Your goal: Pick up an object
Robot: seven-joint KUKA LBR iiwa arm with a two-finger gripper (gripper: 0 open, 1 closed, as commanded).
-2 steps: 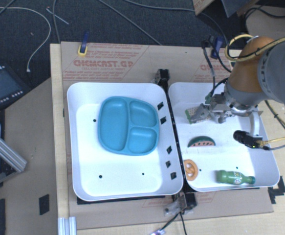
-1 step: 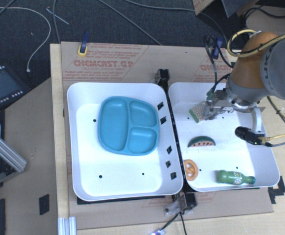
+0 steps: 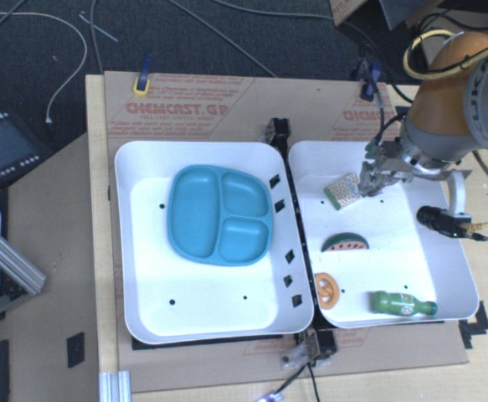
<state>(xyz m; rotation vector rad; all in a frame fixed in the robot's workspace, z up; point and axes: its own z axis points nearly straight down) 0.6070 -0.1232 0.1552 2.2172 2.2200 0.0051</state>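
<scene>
Sponge-like speckled block [image 3: 341, 192] sits in the right bin [image 3: 444, 296], tilted, near that bin's far left part, just beside the fingers [image 3: 369, 182]. Whether those fingers are spread or closed, or grip the block, I cannot tell. The pick looks unfinished: nothing is clearly lifted. Nearer than the block lie a watermelon slice [image 3: 345, 243], pretzel [image 3: 326, 290] and green bottle [image 3: 403, 304].

Blue plate [image 3: 219, 216], green bottle [image 3: 403, 304], red-and-green watermelon slice [image 3: 346, 243] (white bins [image 3: 143, 224]).
</scene>
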